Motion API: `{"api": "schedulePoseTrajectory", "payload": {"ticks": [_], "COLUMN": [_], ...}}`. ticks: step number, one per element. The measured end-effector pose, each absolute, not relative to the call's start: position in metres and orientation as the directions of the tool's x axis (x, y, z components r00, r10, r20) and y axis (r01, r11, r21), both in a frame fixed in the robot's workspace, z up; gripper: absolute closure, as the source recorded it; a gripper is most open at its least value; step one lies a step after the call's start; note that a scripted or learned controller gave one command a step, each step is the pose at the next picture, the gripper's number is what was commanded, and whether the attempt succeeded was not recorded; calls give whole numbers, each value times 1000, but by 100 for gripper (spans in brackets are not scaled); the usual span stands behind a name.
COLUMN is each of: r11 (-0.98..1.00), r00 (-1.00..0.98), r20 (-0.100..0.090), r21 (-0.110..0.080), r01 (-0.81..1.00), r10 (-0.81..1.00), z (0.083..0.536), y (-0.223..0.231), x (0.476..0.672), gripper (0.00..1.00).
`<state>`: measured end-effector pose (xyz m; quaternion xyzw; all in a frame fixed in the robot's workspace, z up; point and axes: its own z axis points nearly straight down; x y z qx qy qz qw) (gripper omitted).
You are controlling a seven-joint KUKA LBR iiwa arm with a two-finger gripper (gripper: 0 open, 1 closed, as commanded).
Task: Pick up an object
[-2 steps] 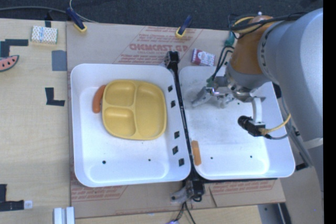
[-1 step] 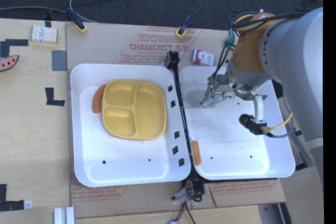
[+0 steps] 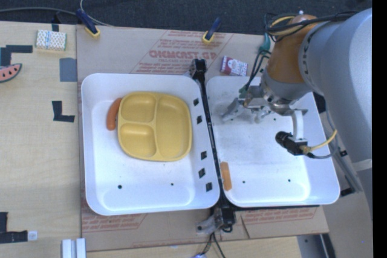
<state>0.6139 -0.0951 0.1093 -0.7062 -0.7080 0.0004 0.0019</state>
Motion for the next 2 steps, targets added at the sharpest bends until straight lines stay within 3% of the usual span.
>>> {"api": "schedulePoseTrajectory", "payload": {"ticks": [1,2], "r11": [4,4], "r00": [-4,-4], "r20": [4,4], "r21": [-5,-5], "r01": [1000,1000], "r10": [1000,1000], "z": [118,118], "y": [-94,-94], "x": [614,614], "gripper": [100,0]}}
